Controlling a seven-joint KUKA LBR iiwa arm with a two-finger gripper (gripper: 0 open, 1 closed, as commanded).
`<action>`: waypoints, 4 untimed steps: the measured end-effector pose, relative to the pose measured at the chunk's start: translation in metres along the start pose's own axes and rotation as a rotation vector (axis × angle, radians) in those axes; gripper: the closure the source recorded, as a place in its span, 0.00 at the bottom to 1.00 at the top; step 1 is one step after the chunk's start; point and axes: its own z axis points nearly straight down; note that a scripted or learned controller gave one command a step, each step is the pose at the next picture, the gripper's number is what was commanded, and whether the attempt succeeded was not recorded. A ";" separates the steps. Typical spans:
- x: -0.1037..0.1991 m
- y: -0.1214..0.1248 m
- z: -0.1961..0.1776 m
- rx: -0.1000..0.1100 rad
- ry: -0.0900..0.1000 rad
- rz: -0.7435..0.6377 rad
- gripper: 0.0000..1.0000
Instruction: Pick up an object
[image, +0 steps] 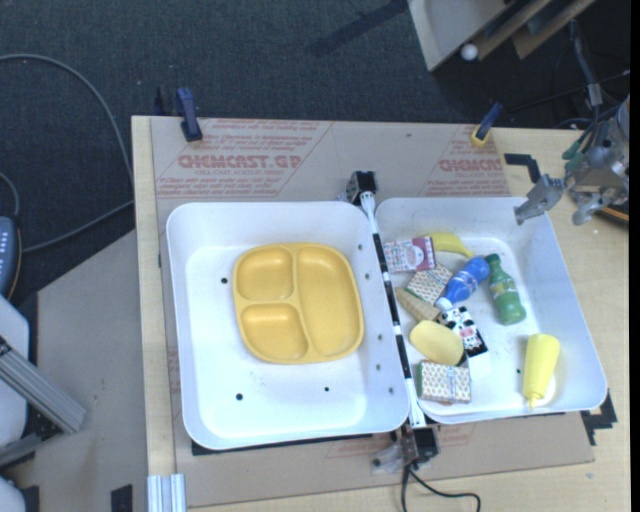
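Fig.: overhead view of worktop (300, 150) w/ two white bins. Left bin (200, 380) carries a yellow divided plate (298, 302). Right bin (570, 300) carries the candidate objects: green bottle (505, 297) and blue bottle (463, 281) near centre, banana (451, 243) at approx. 12 o'clock, yellow bottle (540, 368) at approx. 4 o'clock, small boxes (445, 382) toward 7 o'clock. We see the pincer (540, 197) at approx. 2 o'clock, over the bin's rim, nothing between its fingers; apart or together, we cannot tell. We judge the task barely begun: no object lifted; approach, grip and lift all remain.
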 end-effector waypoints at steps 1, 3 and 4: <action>-0.002 -0.034 0.181 -0.001 0.000 0.001 0.00; 0.086 -0.014 0.182 -0.001 0.000 0.000 0.00; 0.085 -0.014 0.173 -0.002 -0.002 0.000 1.00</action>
